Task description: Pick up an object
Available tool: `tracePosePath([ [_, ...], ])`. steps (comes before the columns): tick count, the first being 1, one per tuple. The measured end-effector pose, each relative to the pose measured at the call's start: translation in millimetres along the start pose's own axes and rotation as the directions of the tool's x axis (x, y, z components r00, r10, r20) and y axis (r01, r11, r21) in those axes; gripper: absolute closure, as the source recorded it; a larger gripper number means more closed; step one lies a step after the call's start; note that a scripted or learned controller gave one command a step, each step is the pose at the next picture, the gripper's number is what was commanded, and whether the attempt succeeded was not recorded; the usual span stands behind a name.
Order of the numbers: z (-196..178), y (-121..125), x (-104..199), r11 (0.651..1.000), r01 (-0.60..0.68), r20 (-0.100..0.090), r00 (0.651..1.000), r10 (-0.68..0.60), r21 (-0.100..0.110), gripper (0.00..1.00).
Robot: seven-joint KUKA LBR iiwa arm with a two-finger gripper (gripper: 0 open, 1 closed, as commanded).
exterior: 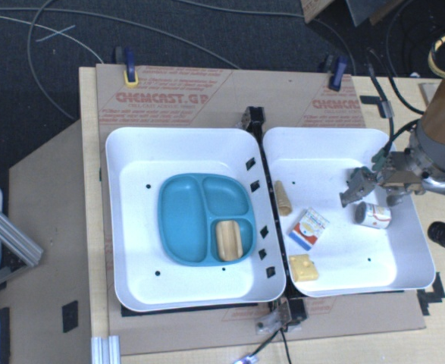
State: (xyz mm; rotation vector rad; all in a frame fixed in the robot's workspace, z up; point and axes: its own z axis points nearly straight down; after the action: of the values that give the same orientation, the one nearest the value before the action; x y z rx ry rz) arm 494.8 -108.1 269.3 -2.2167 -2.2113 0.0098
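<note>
My gripper [372,196] hangs over the right part of the right bin [336,146], reaching in from the right. Its fingers are open and hold nothing. A small white can with red marks [374,217] lies on its side just below the fingertips. Further left in that bin lie a tan cylinder [283,198], a small red, white and blue carton [307,229] and a yellow cheese-like wedge [303,267].
The left bin [131,203] holds a blue divided plate [184,211] with a tan bread-like block [228,240] in its lower right compartment. A black divider with clips [261,196] runs between the bins. Cables and a cardboard sheet surround them.
</note>
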Motion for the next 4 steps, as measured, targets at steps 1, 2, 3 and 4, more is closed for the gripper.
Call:
tracePosePath([
  [1, -5, 2, 0, 1.000, 0.003, 0.002, 1.000, -0.003, -0.011, 0.00],
  [2, 57, 2, -5, 1.000, 0.001, 0.000, 1.000, -0.001, -0.004, 0.00],
  [3, 120, 1, -8, 1.000, 0.001, 0.000, 1.000, -0.001, -0.003, 0.00],
  [4, 174, -7, -11, 1.000, -0.001, 0.001, 1.000, 0.001, -0.012, 0.00],
])
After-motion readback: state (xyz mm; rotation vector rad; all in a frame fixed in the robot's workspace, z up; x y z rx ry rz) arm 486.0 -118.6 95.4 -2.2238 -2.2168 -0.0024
